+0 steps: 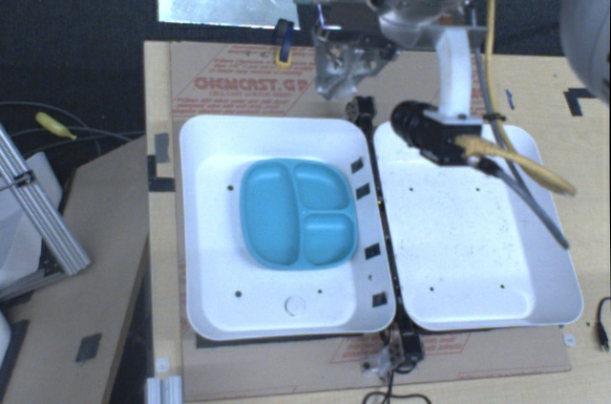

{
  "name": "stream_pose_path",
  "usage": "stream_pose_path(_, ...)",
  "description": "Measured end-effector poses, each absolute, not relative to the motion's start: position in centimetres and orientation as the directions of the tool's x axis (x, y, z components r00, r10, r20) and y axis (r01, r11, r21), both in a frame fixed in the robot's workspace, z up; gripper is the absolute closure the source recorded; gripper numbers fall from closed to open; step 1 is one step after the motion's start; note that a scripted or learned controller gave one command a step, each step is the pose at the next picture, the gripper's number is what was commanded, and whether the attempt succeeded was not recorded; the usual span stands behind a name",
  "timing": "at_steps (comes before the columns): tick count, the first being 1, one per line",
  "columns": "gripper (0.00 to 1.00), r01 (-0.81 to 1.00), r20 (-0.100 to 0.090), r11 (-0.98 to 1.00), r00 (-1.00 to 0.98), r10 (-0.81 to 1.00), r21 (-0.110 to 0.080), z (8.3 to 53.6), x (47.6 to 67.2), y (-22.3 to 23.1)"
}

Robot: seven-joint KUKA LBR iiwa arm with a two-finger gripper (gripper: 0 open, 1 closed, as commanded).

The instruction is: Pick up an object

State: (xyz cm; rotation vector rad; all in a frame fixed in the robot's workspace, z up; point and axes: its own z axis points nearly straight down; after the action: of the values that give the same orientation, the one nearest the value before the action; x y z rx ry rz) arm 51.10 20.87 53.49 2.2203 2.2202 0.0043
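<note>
**Item: blue plate point(298, 213).** One piece, divided into three compartments. It is laid flat on the floor of the left bin point(215, 202), about midway between the far and near walls and somewhat nearer the right wall than the left.

**Carriers:** two shallow white bins are set side by side on the desk point(158, 116), with a cardboard sheet point(239, 82) bearing red lettering beneath them. The right bin point(477, 240) is touching the left along their shared wall.

**Gripper point(336, 87):** placed over the cardboard just beyond the far wall of the left bin, close to that bin's far right corner. It cannot be told whether the jaws are released or clenched, as they are blurred against the wrist.

**Relation:** the plate is well apart from the jaws. It lies toward the near side of the desk and inside the bin, while the jaws are outside the bin's far rim.
</note>
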Motion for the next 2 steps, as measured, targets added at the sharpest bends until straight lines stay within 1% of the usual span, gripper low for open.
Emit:
stream_pose_path(1,1.00,1.000,0.001,0.003,-0.003,1.000,0.004,53.5,56.4,23.5)
stream_pose_path(2,1.00,1.000,0.001,0.001,-0.001,1.000,0.000,53.5,53.5,22.0)
